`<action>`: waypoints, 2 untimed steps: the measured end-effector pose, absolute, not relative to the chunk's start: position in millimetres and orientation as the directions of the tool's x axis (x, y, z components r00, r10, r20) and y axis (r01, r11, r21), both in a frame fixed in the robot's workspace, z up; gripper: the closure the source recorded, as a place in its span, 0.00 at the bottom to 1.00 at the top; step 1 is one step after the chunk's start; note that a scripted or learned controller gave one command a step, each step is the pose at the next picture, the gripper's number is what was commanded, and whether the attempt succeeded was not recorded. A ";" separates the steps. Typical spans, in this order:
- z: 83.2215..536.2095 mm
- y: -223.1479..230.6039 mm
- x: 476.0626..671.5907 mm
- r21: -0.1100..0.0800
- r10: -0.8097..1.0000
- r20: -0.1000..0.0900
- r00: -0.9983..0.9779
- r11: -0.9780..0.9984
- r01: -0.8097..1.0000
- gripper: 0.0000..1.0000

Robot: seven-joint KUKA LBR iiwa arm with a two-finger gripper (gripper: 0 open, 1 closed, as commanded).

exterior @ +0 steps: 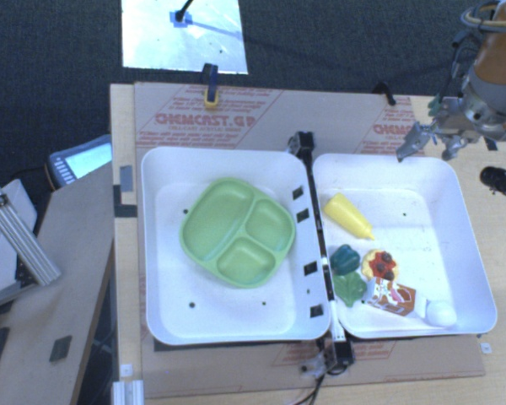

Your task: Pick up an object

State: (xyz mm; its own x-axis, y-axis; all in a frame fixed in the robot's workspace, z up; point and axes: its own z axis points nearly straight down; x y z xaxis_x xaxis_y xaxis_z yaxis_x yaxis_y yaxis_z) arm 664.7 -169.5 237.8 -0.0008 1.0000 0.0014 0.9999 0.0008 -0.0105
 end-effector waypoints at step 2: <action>183.2 -169.1 667.0 -0.003 1.000 0.000 -0.002 0.002 1.000 0.00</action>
